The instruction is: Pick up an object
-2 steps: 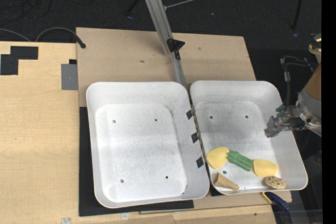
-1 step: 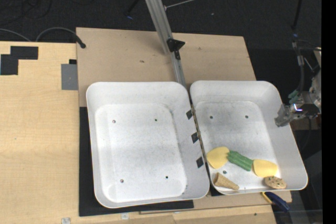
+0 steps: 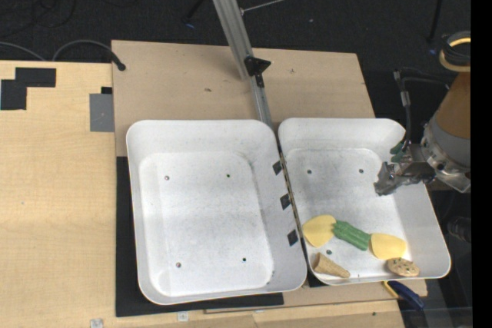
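Objects to pick all sit in the right bin (image 3: 361, 136), bunched at its near edge. A green stick toy (image 3: 352, 235) w/ yellow ends lies tilted: one yellow lobe (image 3: 319, 230) near the divider side, the other (image 3: 388, 245) toward the bin's right. Just below, a tan cone-shaped piece (image 3: 330, 266) lies by the front rim, and a brown speckled cookie-like piece (image 3: 402, 266) sits at the front right corner, just beside the yellow end.

Gripper (image 3: 386, 182) hangs over the right side of the same bin, up from the toys and apart from them, nothing between its fingers; whether they're spread or closed can't tell, too dark and small.

Arm (image 3: 453, 119) comes in from the right edge. Left bin (image 3: 201, 136) sits touching the right one, w/ black clips (image 3: 285, 201) along the shared edge.
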`<state>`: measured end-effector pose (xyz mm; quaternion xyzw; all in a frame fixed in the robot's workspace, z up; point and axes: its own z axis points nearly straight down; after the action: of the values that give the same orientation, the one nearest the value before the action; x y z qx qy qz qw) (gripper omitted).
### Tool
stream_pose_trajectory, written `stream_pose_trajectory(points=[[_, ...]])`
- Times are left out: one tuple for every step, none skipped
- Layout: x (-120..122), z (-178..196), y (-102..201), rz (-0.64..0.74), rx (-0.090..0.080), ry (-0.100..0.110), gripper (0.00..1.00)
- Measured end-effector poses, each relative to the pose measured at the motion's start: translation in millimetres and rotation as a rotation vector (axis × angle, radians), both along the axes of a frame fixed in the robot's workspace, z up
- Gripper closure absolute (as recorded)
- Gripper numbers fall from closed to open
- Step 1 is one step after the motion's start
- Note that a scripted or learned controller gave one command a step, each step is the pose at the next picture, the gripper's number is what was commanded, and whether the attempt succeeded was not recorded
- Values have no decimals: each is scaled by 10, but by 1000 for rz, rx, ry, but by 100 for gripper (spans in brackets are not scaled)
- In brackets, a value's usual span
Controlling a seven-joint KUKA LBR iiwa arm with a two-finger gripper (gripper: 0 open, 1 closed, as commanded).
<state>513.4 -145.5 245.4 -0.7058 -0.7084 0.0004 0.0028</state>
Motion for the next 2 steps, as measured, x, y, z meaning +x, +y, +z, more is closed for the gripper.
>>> stream_pose_trajectory(points=[[-35,-144,524,0,0,1,100],[-2,-219,1051,1,0,0,100]])
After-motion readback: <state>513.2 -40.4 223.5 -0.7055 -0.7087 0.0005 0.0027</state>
